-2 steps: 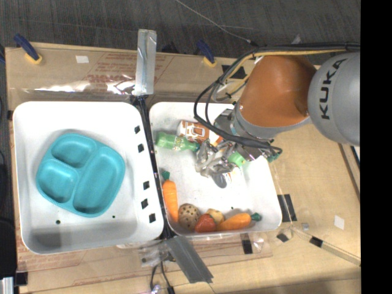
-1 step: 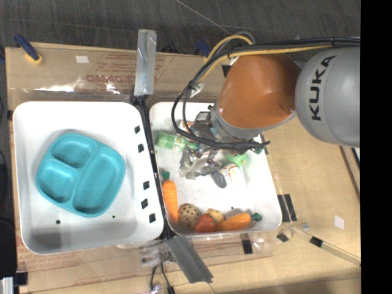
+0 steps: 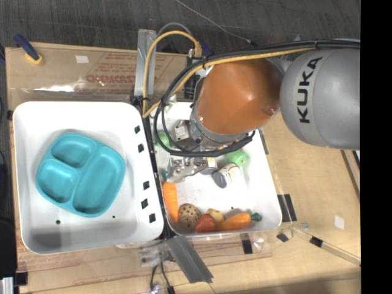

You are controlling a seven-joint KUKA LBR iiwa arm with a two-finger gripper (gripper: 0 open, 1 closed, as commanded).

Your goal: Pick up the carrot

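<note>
An orange carrot with a green top lies along the front wall of the right bin. A second orange carrot-like piece lies lengthwise against that bin's left wall. My gripper hangs low over the bin's middle left, just above and behind the left orange piece. The orange wrist band and the grey arm cover the back half of the bin. Nothing shows held in the gripper.
A red strawberry, a brown speckled ball and a yellowish piece sit between the two orange pieces. A small grey can and a green item lie right of the gripper. A teal divided plate rests in the left bin.
</note>
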